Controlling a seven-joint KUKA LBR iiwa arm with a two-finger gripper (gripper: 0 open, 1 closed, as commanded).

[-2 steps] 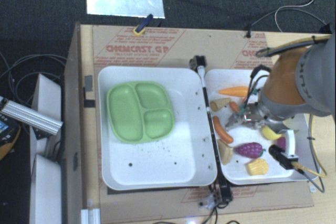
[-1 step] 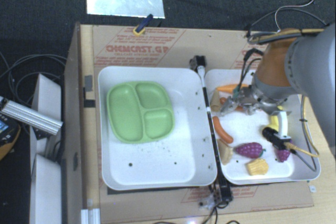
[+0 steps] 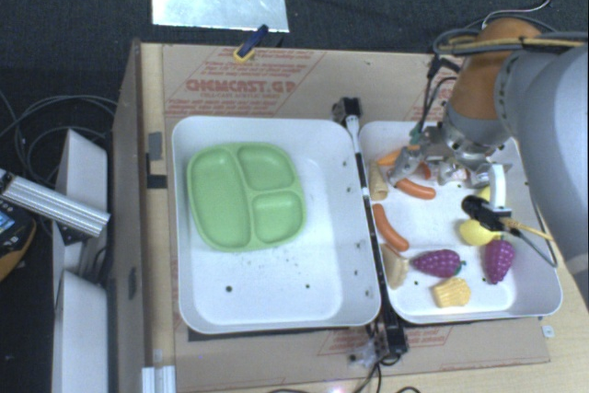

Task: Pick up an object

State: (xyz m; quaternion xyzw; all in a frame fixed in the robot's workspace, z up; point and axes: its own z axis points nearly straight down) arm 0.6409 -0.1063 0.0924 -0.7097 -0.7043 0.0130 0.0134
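My gripper [image 3: 425, 163] hangs low over the back of the right bin [image 3: 534, 290], reaching in from the right. Just below it lies a small orange sausage [image 3: 414, 190], and an orange carrot piece [image 3: 387, 158] lies to its left. I cannot see anything held in it. Further forward in the same bin lie a longer orange sausage [image 3: 390, 228], a purple grape bunch [image 3: 436, 263], a second purple bunch [image 3: 498, 260], a yellow lemon [image 3: 475, 233] and a yellow corn piece [image 3: 451, 293].
The left bin [image 3: 276, 299] holds a green divided plate [image 3: 247, 195]. Two beige pieces [image 3: 396, 268] [image 3: 377, 180] lie along the right bin's left wall. The divider [image 3: 361, 189] between the bins runs close to the gripper's left.
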